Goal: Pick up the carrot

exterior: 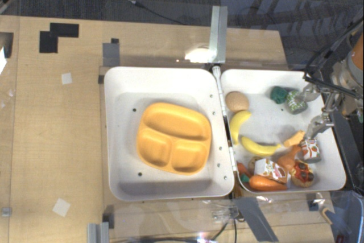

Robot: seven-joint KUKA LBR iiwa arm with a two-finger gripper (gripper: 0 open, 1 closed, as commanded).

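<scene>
The carrot (267,182) lies unlifted at the near edge of the right bin (339,179), among other toy food, while the gripper (316,106) hovers farther back, nothing visibly held — whether its fingers are spread or closed I cannot tell — so the pick remains.

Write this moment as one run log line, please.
carrot: lying in right bin, front | gripper: above right bin, not on carrot | grasp: not yet
</scene>
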